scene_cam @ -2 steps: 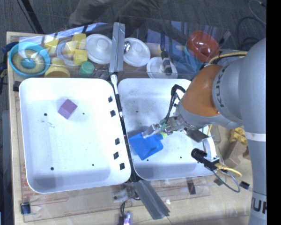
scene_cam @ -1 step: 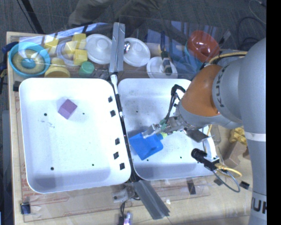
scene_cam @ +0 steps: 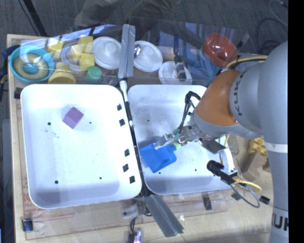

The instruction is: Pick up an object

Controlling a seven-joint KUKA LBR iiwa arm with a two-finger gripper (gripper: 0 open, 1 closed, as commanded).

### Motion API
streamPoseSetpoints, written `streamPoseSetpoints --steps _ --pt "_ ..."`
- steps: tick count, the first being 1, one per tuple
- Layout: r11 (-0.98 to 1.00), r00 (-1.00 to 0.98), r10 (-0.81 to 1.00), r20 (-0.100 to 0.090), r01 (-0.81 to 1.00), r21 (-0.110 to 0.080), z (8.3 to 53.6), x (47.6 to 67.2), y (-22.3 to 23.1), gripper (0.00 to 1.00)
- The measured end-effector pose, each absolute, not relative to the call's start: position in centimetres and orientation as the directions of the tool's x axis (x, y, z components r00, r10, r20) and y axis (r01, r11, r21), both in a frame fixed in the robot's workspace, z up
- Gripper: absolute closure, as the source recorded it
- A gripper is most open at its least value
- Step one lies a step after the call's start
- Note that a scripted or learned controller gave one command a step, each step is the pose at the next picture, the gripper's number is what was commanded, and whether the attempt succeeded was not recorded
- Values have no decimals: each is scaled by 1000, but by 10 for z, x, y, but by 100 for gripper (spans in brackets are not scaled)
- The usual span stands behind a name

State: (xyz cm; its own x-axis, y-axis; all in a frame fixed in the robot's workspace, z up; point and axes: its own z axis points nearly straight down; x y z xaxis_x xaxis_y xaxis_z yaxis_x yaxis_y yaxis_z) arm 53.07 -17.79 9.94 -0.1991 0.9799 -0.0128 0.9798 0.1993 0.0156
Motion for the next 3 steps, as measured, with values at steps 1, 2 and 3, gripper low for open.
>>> streamPoseSetpoints --steps 1,2,3 --pt "199 -199 980 -13 980 16 99 531 -178 0" --pt "199 -199 980 -13 980 16 99 531 -178 0" --pt "199 -199 980 -13 980 15 99 531 -178 0"
